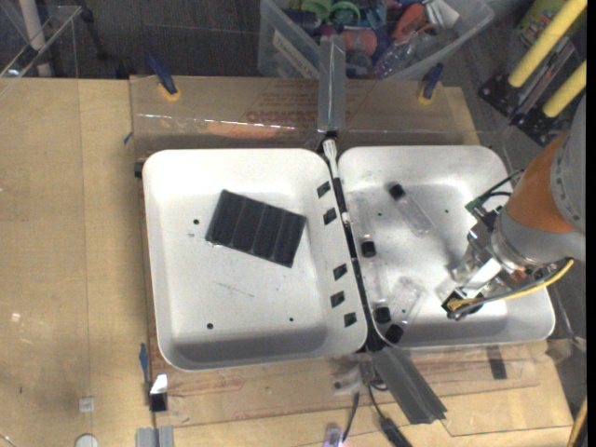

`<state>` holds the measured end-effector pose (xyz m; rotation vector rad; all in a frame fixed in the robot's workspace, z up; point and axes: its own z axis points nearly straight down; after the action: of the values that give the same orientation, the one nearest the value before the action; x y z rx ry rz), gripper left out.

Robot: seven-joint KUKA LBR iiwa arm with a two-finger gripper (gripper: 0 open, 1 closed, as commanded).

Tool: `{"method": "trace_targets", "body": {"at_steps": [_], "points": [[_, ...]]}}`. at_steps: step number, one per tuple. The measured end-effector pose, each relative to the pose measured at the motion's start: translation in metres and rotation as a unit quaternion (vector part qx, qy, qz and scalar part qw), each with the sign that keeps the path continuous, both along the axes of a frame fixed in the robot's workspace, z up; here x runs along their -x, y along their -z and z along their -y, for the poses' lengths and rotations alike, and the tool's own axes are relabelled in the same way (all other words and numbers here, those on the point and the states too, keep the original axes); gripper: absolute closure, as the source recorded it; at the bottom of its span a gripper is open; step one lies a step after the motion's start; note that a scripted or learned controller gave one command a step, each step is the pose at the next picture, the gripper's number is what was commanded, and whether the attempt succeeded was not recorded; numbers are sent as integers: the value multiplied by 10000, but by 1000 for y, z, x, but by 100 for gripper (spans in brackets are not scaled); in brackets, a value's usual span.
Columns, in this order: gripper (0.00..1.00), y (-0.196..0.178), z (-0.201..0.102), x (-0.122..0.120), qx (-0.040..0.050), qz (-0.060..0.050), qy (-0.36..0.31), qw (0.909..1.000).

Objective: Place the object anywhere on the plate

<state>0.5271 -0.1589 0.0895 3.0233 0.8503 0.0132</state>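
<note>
Hand sits low in the right bin, near its right wall; can't tell if wide or narrow. Clear plastic piece lies just left of the hand, in the same bin. Small black piece sits farther back. Dark ribbed plate lies flat in the left bin, well apart from the hand.

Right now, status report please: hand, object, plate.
Hand over right bin's right side. Dark ribbed plate in left bin, nothing on it. Small black pieces loose in right bin, apart from hand.
</note>
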Motion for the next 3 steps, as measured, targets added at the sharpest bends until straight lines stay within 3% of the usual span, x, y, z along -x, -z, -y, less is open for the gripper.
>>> {"method": "trace_targets", "body": {"at_steps": [1,2,3], "points": [[100,1,30,-5,-76,-26,292,9995],[100,0,37,3,-213,-14,1154,9931],[100,0,38,15,-216,-22,1211,9924]]}}
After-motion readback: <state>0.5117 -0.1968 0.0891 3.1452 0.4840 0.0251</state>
